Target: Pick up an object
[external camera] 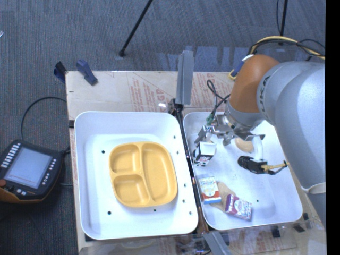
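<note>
1. The gripper (204, 142) is being held low in the right bin (281, 209); its finger state cannot be told.
2. A small white carton (203, 152) is being touched or nearly touched below it.
3. Nothing is being lifted yet; grasp and lift are judged pending.

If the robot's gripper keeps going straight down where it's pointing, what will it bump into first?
Probably the small white box in the right bin. The gripper hangs right above it, pointing down. Depth is hard to judge from this slanted view, so it might just miss and hit the bin floor instead.
</note>
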{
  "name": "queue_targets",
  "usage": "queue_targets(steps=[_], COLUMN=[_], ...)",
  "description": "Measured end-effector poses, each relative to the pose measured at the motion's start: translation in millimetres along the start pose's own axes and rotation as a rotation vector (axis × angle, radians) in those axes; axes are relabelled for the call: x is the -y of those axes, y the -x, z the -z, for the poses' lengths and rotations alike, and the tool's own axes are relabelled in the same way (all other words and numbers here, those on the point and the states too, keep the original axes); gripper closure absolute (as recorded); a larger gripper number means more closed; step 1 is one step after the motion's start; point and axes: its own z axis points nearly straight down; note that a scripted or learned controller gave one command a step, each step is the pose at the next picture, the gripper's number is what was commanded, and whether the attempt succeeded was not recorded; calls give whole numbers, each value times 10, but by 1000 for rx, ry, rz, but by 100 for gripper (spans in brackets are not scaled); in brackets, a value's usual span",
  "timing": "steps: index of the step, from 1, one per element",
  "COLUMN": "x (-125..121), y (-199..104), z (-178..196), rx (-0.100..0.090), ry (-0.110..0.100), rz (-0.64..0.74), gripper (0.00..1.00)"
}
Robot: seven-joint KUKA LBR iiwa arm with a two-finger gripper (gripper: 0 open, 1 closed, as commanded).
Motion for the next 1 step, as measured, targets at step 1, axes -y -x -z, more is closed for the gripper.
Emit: queue_targets(steps=[1], x=[472], y=[22], z=[-5], rx=[-3], ry=[-2], rz=[142], gripper=[0])
